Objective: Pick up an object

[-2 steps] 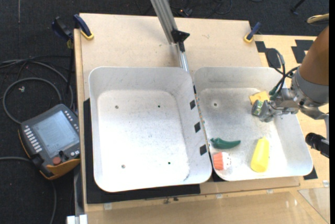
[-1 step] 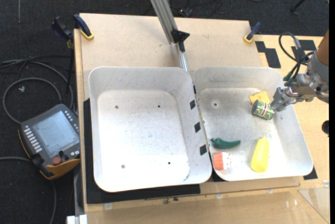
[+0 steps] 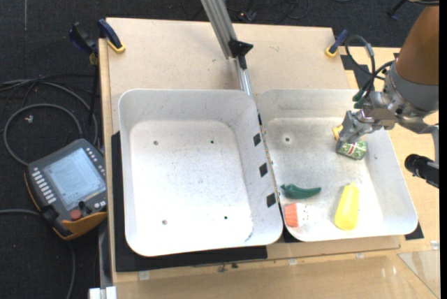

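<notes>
Several small objects lie in the right bin (image 3: 391, 179). A green and white crumpled packet (image 3: 352, 149) lies at the upper right of the bin floor, with a small yellow piece (image 3: 337, 130) just to its left. My gripper (image 3: 356, 124) hangs directly over that packet, touching or nearly touching its top. A green pepper-shaped toy (image 3: 301, 190) lies lower down near the divider. Below it sits an orange and white block (image 3: 292, 215). A yellow banana-like object (image 3: 347, 207) rests near the bin's front edge.
The left bin (image 3: 140, 116) stands beside the right one. A slanted aluminium pole (image 3: 213, 4) comes down to the divider at the back. Clamps (image 3: 112, 35) grip the bench's back corners. A teach pendant (image 3: 66, 182) lies on the floor at left.
</notes>
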Available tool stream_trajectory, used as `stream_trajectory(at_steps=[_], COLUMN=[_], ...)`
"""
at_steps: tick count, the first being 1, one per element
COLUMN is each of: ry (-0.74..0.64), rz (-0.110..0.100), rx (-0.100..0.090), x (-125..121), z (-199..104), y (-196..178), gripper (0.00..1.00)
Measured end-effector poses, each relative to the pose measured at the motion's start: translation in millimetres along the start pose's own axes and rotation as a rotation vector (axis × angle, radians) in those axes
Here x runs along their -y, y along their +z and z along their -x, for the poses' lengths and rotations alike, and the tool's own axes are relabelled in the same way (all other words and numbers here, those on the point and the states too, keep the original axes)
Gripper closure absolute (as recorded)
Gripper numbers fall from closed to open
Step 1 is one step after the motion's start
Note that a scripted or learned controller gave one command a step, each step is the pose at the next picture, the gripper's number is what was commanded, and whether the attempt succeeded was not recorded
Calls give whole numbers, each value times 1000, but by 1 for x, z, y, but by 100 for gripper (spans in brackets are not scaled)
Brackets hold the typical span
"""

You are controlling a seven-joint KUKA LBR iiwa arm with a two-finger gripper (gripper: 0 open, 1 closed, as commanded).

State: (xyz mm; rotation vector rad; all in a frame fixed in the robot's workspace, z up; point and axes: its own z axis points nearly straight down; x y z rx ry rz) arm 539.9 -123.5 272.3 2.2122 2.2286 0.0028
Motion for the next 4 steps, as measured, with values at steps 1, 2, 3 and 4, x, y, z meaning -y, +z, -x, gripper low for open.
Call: stream_trajectory(at_steps=[1,2,3,4], ry=[0,0,0,0], rz=[0,-1,-1,-2], rx=[0,-1,-1,0], x=[-16,-26,-39,-47], z=[-51,-102,-151,-196], y=[-2,-2,2,12], gripper=[100,100,100,100])
